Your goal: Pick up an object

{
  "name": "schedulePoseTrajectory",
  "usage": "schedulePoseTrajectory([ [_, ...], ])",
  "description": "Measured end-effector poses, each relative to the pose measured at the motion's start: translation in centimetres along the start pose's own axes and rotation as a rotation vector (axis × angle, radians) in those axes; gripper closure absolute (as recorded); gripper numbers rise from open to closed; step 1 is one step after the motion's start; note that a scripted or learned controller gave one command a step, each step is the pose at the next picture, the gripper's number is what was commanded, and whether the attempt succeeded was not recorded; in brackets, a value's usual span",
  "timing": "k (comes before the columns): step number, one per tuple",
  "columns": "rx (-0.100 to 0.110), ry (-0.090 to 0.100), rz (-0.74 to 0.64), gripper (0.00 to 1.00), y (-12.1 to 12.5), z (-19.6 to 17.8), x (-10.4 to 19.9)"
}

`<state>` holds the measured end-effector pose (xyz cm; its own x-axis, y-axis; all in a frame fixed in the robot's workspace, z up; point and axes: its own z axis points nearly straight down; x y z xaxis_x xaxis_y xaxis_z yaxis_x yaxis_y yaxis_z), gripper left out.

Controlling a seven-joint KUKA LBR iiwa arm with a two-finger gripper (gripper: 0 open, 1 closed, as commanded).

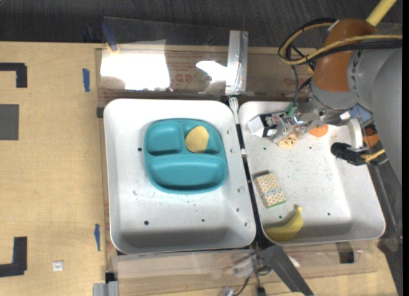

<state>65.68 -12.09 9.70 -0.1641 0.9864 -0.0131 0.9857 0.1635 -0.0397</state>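
In the right bin [332, 215], my gripper [289, 124] hangs low over the far left part, reaching in from the right. Just below it lies a small tan speckled piece [287, 140]. A white and black item [257, 124] sits to its left, and a small orange piece [318, 131] to its right. Nothing shows as held. A patterned packet [270, 189] lies mid-left in that bin, and a yellow banana [285, 224] rests near the front wall.
The left bin [128, 211] holds a teal divided plate [185, 170] with a round yellow fruit [197, 139] in its far right compartment. A clear plastic sheet [166, 68] and a metal bar [237, 61] stand behind the bins.
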Motion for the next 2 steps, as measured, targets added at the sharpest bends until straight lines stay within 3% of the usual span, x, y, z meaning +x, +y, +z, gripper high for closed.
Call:
schedulePoseTrajectory([
  [1,-0.039,0.013,-0.025,1.00,-0.4,-2.2,-1.0],
  [2,-0.055,0.009,-0.098,1.00,1.8,-9.7,4.8],
])
